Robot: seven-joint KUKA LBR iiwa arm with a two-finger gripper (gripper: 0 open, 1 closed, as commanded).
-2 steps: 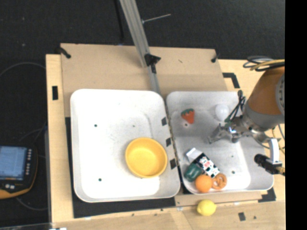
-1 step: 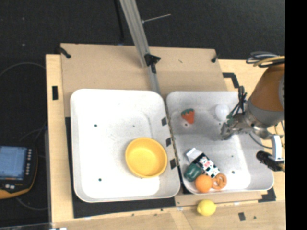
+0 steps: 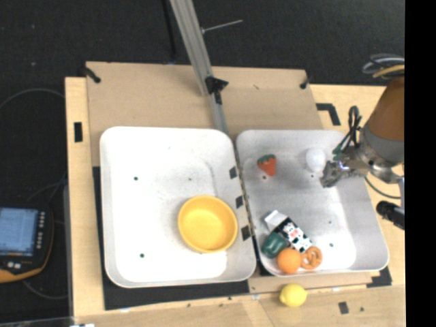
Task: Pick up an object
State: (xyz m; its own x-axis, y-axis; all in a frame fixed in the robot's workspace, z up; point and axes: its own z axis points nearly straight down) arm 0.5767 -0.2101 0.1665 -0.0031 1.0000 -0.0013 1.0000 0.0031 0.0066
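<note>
A grey pole point(image 3: 194, 39) slants over the bench point(image 3: 170, 94) well up and left of the gripper point(image 3: 332, 176), ending at a black clamp point(image 3: 216, 85). A pendant point(image 3: 20, 240) with a lit screen lies far to the gripper's left, off the bench, below the gripper's level. The left bin point(image 3: 136, 155) lies well left of the gripper, the right bin point(image 3: 361, 251) beneath it.

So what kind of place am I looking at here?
Probably a robotics lab test bench: a robot arm reaches over two white bins, toy items such as a strawberry lie in one, and a handheld control pendant sits nearby.
</note>
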